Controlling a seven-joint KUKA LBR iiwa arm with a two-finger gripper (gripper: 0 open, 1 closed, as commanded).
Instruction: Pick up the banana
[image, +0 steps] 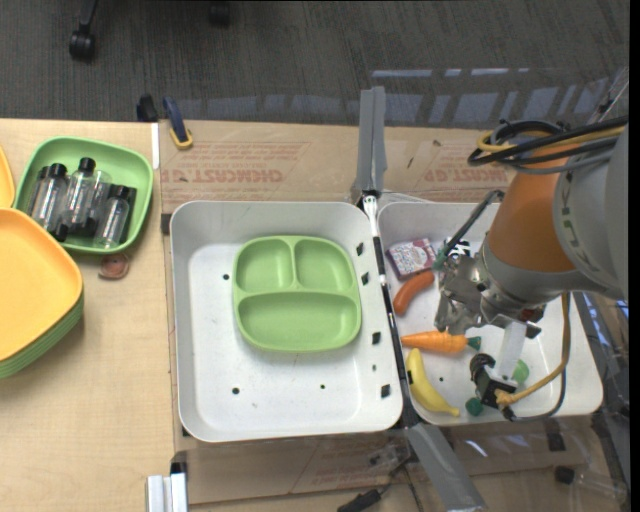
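Camera view: banana (428, 386) lies at 7 o'clock in the right bin (585, 400), carrot (440, 342) just beside at its 12 o'clock. Gripper (458, 300) at banana's 1 o'clock; its opening cannot be determined. Likely light, smooth, curved: grasp across mid-length.

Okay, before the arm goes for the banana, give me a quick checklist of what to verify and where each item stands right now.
1. Banana uncovered: ok. The banana lies bare in the right bin, near the front.
2. Gripper over banana: not ok. The gripper is above the carrot.
3. Banana apart from carrot: cannot tell. The carrot lies right by its upper end.
4. Room beside banana: not ok. It lies along the bin's left wall.
5. Gripper empty: cannot tell.
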